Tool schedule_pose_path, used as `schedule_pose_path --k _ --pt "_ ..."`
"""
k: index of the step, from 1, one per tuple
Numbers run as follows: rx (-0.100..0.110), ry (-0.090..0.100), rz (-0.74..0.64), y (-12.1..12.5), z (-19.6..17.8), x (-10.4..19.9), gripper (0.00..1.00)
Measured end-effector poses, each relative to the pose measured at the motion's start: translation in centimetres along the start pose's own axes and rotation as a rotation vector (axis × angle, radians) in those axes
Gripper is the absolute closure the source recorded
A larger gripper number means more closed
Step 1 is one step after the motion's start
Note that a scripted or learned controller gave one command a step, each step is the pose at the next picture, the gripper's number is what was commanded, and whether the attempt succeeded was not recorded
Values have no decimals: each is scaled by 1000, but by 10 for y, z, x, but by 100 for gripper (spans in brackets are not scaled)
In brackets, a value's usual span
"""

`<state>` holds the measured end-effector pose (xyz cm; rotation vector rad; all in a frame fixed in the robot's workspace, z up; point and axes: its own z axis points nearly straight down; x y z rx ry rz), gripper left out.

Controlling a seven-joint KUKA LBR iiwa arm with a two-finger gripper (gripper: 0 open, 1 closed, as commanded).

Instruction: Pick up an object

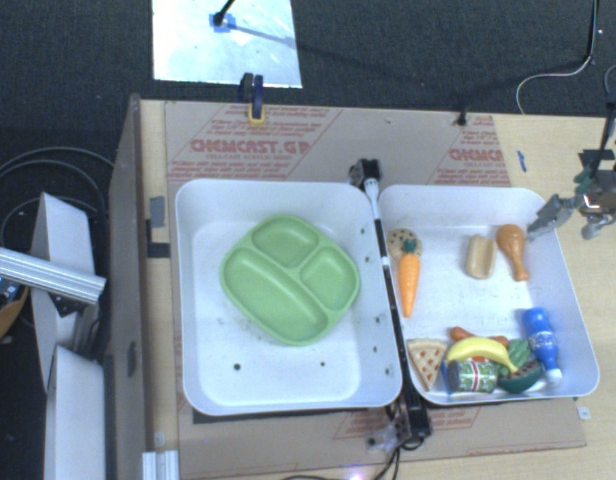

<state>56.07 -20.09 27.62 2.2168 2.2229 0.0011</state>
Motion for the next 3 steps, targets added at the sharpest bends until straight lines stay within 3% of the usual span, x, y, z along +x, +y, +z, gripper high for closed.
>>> schedule_pose_path --k 1,2,3 --pt "-5 -2 -6 96 65 -5 0" --pt "-6 -3 1 89 164 -7 0" --pt "2 0 1 65 192 -5 0"
